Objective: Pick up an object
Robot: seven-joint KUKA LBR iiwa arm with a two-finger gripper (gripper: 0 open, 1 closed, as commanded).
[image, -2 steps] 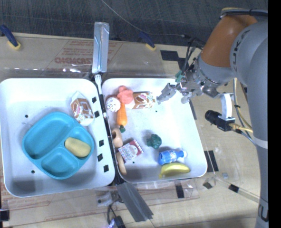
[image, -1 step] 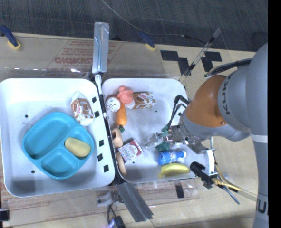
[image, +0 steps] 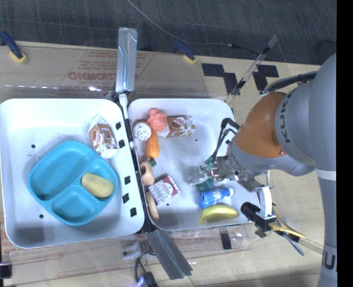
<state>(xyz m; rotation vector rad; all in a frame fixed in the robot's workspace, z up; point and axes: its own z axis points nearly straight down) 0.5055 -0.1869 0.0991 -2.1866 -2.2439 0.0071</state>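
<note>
Your claw (image: 207, 173) hangs low in the right bin (image: 191, 109), near that bin's right wall, and from this slanted view you cannot tell how it is set or whether anything sits in it. Just below it lies a blue bottle (image: 214, 196) on its side, and below that, close to the bin's near edge, a yellow banana (image: 218, 213). To the left of the bottle rests a small carton with red print (image: 163, 190), with a tan, peanut-shaped piece (image: 147, 175) just beside it along the divider. Further up that bin you have an orange carrot (image: 153, 144), a pale round item with dark dots (image: 142, 131), a pinkish-orange fruit (image: 157, 119) and a brown-and-white carton (image: 181, 126) lying close together. Above the claw, the arm's orange band (image: 258, 130) and grey body (image: 310, 124) reach in from the right. In the left bin (image: 21, 115) sits a blue divided plate (image: 54, 175) carrying a yellow, potato-like lump (image: 97, 185), and another small carton (image: 103, 137) leans just above the plate, near the divider. Both bins rest on the surface (image: 51, 67).
</note>
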